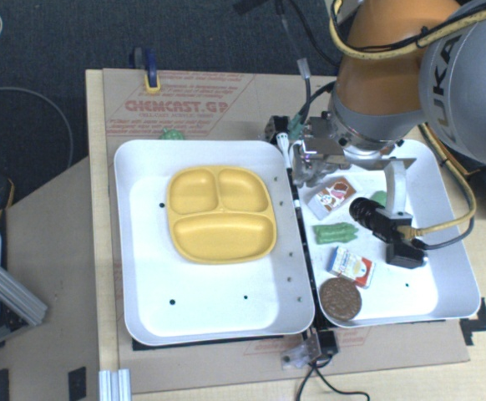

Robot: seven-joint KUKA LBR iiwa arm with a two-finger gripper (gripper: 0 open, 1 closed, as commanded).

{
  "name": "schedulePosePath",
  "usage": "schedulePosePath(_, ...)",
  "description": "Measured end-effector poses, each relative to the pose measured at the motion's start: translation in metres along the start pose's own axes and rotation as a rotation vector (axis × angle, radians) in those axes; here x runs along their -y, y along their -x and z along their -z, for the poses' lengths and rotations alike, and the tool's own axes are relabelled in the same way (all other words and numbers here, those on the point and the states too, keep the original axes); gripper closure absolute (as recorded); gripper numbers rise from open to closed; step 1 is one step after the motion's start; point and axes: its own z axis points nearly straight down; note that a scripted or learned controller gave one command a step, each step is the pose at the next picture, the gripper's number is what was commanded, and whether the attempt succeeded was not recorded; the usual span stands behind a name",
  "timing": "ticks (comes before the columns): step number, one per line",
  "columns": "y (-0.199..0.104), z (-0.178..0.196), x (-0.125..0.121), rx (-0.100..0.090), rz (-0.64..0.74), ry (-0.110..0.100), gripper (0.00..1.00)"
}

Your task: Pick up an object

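My gripper (308,167) hangs low over the far left corner of the right bin (443,282), close to the wall shared with the left bin. Just to its right lies a small red-and-white packet (332,197). Further toward the front are a green wrapper (335,233), a second red-and-white packet (350,264) and a round brown disc (341,298) at the bin's front left. The orange and grey wrist (385,57) hides the far part of this bin. I see nothing lifted off the bin floor.
The left bin (143,291) holds a yellow divided plate (221,213). A black cylinder on a white bracket (383,222), with a yellow cable, hangs from the wrist over the right bin's middle. A bit of green (379,197) peeks out beside it.
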Motion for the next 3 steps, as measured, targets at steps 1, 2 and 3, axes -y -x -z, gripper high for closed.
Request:
schedulePosePath(1, -0.098, 0.034, 0.005, -0.007, 0.015, 0.01, 1.0)
schedulePosePath(2, -0.138, 0.047, 0.038, -0.005, 0.011, 0.006, 1.0)
schedulePosePath(3, -0.085, 0.034, 0.075, -0.001, 0.0, -0.002, 1.0)
